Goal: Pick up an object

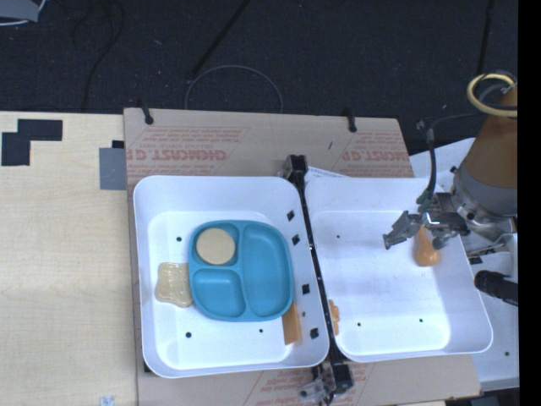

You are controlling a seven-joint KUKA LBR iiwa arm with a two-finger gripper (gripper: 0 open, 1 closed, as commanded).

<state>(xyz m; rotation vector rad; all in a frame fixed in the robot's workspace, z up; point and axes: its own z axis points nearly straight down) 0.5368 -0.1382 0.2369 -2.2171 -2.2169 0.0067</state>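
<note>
One orange object (426, 251) is seen clamped between the fingers of the pincer (425, 238), apparently raised above the right bin (397, 345) (height unconfirmed). Pickup is judged largely done; secure lifting clear remains.

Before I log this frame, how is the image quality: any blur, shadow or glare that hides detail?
Camera view: lighting is even and soft; the blue plate and left bin are fairly sharp. The gripper and orange object in the right bin look small and slightly smeared. A faint shadow lies on that bin's floor. No strong glare.
</note>
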